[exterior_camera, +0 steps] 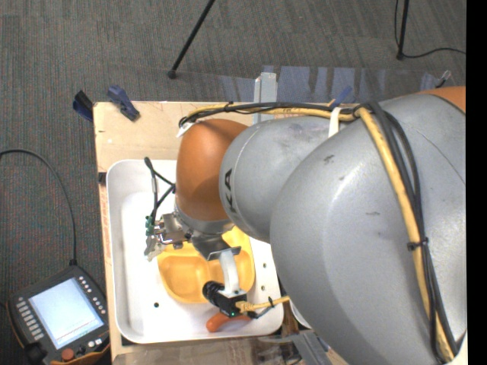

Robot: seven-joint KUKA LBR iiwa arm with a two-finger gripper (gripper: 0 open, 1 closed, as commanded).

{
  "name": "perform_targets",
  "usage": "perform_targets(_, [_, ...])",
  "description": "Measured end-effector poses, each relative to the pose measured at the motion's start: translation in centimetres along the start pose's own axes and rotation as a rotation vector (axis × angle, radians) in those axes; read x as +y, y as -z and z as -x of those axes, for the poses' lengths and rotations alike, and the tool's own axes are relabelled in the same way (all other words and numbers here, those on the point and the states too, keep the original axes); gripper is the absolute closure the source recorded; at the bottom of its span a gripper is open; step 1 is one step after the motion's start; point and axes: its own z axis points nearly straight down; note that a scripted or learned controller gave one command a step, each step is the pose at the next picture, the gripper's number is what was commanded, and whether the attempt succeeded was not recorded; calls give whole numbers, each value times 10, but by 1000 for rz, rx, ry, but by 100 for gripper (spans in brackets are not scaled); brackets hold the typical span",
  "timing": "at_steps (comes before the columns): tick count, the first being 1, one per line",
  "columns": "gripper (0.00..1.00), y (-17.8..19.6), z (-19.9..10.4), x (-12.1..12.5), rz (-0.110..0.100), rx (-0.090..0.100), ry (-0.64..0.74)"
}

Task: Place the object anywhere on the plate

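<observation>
A yellow plate (181, 281) lies in the left white bin (122, 204), towards its front half. A small orange-red object (217, 323) rests on the bin floor just past the plate's front edge, partly hidden by robot hardware. My gripper (161, 239) hangs over the plate's back left rim, under the orange wrist band. The large grey arm covers the right side of the plate and nearly all of the right bin.
The bench's wooden edge (137, 131) runs behind the bin, with a blue clamp (122, 102) at its back left corner. A teach pendant (57, 318) sits on the floor at the lower left. The bin's left strip is bare white floor.
</observation>
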Motion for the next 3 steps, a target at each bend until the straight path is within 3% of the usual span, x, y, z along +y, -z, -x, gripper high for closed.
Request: perform_targets(3, [0, 0, 0, 0, 0, 0, 0])
